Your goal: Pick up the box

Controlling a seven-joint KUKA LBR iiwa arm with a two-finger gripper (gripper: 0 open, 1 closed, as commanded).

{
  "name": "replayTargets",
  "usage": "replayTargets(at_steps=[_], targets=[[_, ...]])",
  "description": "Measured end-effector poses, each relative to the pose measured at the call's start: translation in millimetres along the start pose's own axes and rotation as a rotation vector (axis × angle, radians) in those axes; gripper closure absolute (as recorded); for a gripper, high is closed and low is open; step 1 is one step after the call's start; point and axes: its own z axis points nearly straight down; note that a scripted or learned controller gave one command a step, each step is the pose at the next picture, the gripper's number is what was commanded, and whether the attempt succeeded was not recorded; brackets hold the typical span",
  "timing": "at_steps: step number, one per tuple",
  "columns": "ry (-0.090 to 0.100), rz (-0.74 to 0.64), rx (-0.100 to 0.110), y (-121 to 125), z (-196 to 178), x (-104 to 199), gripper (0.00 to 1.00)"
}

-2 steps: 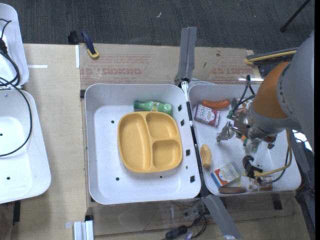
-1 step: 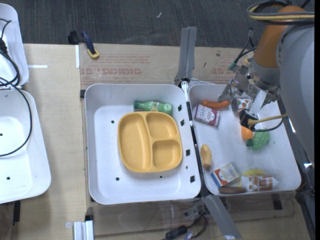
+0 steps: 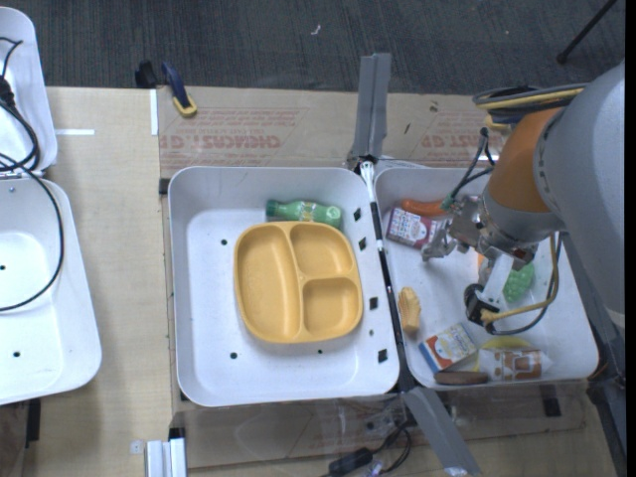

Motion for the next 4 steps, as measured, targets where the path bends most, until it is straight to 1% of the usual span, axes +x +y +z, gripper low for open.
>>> replayTargets(at_steps=[1,2,3,4], targets=[[0.0,0.029,-0.003,28,-101,75,0.0],[-0.001,-0.115,0.0,23,-62,17,0.0],[0.0,-0.149,0.001,-44,1,-34,0.0],[-0.001,0.256,0.001,10,0,14,0.0]])
